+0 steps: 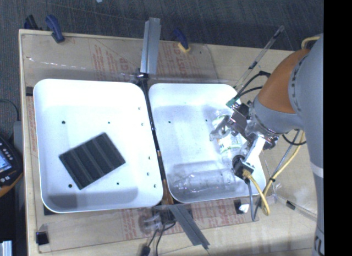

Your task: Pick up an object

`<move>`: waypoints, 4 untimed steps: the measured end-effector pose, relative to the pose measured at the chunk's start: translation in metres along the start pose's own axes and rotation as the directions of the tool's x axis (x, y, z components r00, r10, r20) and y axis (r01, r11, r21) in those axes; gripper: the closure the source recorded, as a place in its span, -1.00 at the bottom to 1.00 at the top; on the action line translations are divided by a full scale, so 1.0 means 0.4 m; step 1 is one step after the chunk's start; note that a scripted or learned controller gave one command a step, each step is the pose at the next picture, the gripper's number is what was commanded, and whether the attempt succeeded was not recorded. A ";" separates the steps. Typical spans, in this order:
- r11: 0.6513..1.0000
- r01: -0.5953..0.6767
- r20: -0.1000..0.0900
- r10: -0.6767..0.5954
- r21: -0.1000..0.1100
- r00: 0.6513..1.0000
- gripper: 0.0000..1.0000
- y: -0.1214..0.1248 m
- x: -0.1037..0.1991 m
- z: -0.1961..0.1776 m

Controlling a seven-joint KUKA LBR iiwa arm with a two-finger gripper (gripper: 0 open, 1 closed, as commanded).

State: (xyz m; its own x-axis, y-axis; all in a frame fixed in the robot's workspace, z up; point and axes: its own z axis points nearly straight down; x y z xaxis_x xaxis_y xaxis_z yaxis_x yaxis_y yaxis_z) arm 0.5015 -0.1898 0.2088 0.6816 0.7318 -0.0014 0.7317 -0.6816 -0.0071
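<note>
Two shallow white bins sit side by side on the counter (82,48). The left bin (49,92) holds one object: a flat, dark rectangular pad (92,160) with raised lengthwise ribs, lying at a slant on the bin floor, toward the lower left and apart from every wall. The right bin (176,92) holds one clear plastic bottle (201,179), lying on its side along the near wall; it is see-through and hard to make out against the white floor, marked mostly by glints and a faint outline. That makes one ribbed pad and one bottle, two loose objects in all. The grey arm (305,90), with its orange band (280,84), reaches in from the right over the right bin's far right side. The claw (223,131) hangs above the bin floor near the right wall, just up from the bottle's right end, amid metal parts and cables; nothing visible sits between its fingers, and whether it is open or closed cannot be told from this view. Two blue clamps (55,29) grip the counter's far edge, and a grey bar (149,45) runs between the bins.
</note>
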 end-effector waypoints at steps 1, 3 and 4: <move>1.000 0.011 -0.001 -0.011 0.002 1.000 1.00 0.000 0.005 -0.023; 0.999 0.034 0.000 -0.034 0.007 0.999 1.00 0.001 0.011 -0.069; 0.999 0.047 0.002 -0.047 0.009 0.999 1.00 0.001 0.014 -0.091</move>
State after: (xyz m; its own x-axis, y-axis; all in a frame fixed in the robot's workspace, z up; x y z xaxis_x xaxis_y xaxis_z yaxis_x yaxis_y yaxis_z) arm 0.5060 -0.1862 0.2452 0.6467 0.7627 -0.0026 0.7626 -0.6467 -0.0164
